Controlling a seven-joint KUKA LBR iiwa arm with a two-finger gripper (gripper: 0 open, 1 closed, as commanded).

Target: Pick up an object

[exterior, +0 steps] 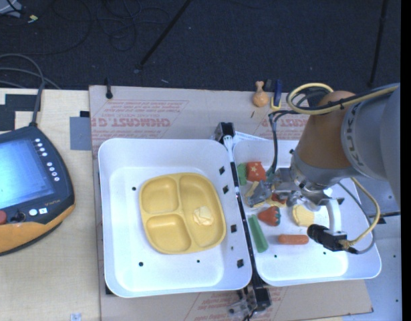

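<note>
My gripper [286,191] hangs low over the middle of the right bin [352,267], under the grey arm with its orange band [323,142]. Toy food lies around it. A red piece [255,171] sits to its upper left, and a yellowish piece [258,191] lies just to its left. Below it is a red strawberry [268,215], with a pale yellow piece [303,215] to the lower right. An orange sausage shape [293,239] lies nearer the front. A green stick [258,233] runs along the bin's left wall. The gripper's body hides whatever is directly beneath it.
The left bin [118,246] holds a yellow divided plate [166,233] with a small pale yellow item [204,215] in its right compartment. A teach pendant [25,186] sits at far left. Black cable and a connector [329,238] dangle over the right bin.
</note>
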